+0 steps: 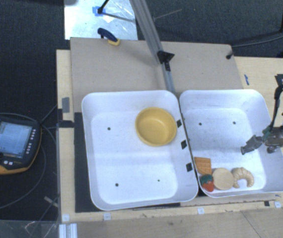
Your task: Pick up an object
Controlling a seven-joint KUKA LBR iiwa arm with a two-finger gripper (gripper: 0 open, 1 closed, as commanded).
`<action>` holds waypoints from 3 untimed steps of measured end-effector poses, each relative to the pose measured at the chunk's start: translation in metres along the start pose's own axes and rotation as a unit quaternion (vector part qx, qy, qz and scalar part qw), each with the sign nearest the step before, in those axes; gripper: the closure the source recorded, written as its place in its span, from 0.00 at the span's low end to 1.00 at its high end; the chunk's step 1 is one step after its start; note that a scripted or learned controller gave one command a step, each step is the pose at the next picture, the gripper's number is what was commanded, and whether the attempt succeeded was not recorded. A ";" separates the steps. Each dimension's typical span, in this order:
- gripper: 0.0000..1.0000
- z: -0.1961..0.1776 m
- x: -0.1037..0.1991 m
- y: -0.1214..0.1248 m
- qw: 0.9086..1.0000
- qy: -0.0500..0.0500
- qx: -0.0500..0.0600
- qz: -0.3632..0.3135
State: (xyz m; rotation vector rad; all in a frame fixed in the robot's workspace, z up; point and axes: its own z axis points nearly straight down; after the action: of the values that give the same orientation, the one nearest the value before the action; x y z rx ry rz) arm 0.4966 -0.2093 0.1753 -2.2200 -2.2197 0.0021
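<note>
Your gripper (250, 146) hung over the right bin (231, 103), close to its right edge. I could not tell what state it was in, because it looked too small and dark. Nothing showed in its hold.

The things to pick sat bunched in the near corner of that bin. There was a croissant (244, 176) by the near right corner, a round cracker (222, 178) touching it, a red and green toy (207, 181) next to that, and a square waffle (202, 164) just behind. A yellow bowl (156, 126) sat alone in the left bin (111, 182), near its far right corner.

Here is what could have gone wrong, I think. The small things were packed tight, so the hand might have pushed one away or caught two at once. They also lay close to the bin's wall, so the hand might have bumped the rim. The flat cracker might have slipped out.
</note>
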 end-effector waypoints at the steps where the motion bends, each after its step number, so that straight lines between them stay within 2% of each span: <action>1: 0.00 0.044 0.007 -0.002 1.000 0.000 0.000 0.000; 2: 0.00 0.087 0.007 -0.003 1.000 0.000 0.000 0.000; 3: 1.00 0.075 0.007 -0.002 1.000 -0.001 -0.002 0.000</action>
State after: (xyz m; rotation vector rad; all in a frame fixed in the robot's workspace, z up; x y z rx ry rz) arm 0.4945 -0.2024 0.1007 -2.2227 -2.2221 -0.0008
